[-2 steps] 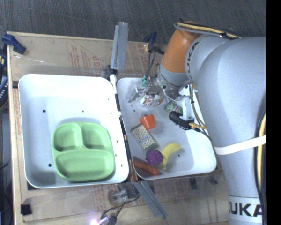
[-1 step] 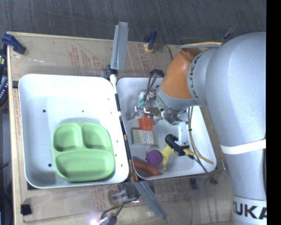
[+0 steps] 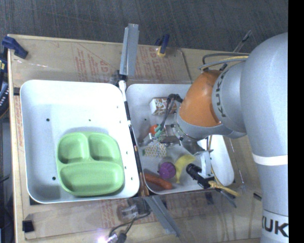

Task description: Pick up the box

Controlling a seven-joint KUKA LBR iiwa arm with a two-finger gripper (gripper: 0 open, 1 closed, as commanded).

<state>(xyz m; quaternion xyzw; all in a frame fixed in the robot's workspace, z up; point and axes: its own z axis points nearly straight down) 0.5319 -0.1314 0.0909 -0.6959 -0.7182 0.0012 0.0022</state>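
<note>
Looming over the right bin (image 3: 142,130), the gripper (image 3: 164,135) hovered near the box (image 3: 161,106); its state was unclear, so descent probably came next.

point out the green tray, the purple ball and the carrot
green tray (image 3: 89,164), camera view, on the wall between its compartments
purple ball (image 3: 166,170), camera view, on its rounded top
carrot (image 3: 159,181), camera view, on the middle of its orange length

Grey arm (image 3: 258,110), orange band (image 3: 202,103), black "KUKA" lettering
</note>
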